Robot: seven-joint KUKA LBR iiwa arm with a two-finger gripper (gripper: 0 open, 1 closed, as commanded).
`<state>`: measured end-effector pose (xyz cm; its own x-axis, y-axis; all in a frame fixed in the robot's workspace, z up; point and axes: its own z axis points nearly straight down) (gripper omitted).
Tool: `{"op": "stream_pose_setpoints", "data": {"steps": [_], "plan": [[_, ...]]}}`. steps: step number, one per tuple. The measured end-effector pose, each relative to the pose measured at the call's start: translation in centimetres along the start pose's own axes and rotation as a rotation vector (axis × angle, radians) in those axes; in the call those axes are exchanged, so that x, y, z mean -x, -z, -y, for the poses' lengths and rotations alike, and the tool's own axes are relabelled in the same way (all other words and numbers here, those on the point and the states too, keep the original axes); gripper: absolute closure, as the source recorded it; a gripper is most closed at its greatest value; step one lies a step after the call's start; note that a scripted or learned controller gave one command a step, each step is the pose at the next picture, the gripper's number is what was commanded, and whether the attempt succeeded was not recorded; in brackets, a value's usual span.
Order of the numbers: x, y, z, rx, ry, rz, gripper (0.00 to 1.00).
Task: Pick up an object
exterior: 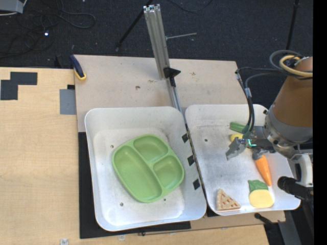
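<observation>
Approach step: two-finger gripper (236, 150), grip state unreadable, hovers over right white bin (214, 162); next, descend on the orange plastic carrot (263, 170).

Tabletop (204, 80): we see a pale beige board, scuffed, set against a darker floor at the far side.
Left bin (97, 188): we find this shallow white bin resting on the tabletop, just beside its twin, their inner edges nearly touching.
Right bin (214, 152): we see it lying on the tabletop toward the right, its white floor speckled with marks.
Metal post (158, 40): we note a silver aluminium post rising from the tabletop behind the seam between the bins.
Yellow-and-blue item (78, 68): we spot it at the tabletop's far left corner; we cannot tell what it is.
</observation>
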<state>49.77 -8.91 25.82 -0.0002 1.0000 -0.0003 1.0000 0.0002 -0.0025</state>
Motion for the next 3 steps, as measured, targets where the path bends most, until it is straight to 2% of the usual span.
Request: {"op": "stream_pose_setpoints", "data": {"steps": [1,2,3], "plan": [[0.0,0.0,0.0,0.001,0.000,0.000,0.00],[-0.6,-4.5,0.0,-0.006,0.000,-0.002,0.00],[-0.4,-10.8,-0.2,-0.007,-0.001,-0.002,0.00]]}}
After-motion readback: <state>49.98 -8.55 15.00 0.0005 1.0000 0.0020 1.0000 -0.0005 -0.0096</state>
